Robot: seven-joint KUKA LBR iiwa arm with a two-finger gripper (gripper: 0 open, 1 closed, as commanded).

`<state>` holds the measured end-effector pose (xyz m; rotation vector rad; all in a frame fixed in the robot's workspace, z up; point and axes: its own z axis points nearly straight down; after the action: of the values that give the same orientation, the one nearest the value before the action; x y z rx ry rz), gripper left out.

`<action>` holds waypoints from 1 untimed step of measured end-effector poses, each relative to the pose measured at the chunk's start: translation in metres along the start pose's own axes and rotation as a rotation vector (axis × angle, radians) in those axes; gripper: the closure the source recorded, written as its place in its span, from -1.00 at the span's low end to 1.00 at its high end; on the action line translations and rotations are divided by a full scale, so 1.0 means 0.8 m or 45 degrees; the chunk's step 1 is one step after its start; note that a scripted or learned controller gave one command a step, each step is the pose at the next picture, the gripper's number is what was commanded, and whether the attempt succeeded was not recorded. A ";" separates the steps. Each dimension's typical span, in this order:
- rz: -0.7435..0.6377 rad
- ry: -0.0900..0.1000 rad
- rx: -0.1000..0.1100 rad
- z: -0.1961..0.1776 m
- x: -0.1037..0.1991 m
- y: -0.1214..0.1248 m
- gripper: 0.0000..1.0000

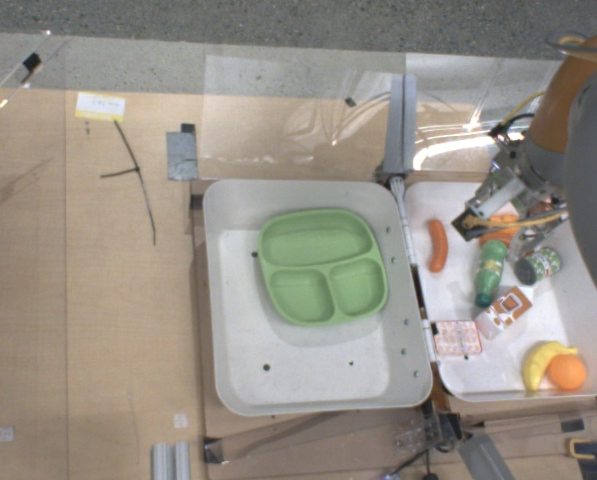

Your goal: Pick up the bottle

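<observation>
arm (578, 118) reaches in from the right, bent down over the right bin (590, 308) | gripper (500, 218) hangs low at the bin's far end, just above the green bottle (490, 273) | open or closed: can't tell | bottle is in the right bin, between the red sausage (437, 244) and a little can (540, 265)

Bright, even overhead light. Glare streaks the crinkled clear plastic sheet (448, 148) behind the grey two-finger gripper (505, 206). Soft shadow under the green divided plate (323, 266), well away. Focus slightly soft.
</observation>
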<state>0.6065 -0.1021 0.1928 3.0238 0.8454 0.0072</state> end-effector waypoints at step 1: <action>-0.179 0.002 -0.003 0.083 -0.058 0.001 -1.00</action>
<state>0.5676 -0.1271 0.1260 2.9551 1.0554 0.0105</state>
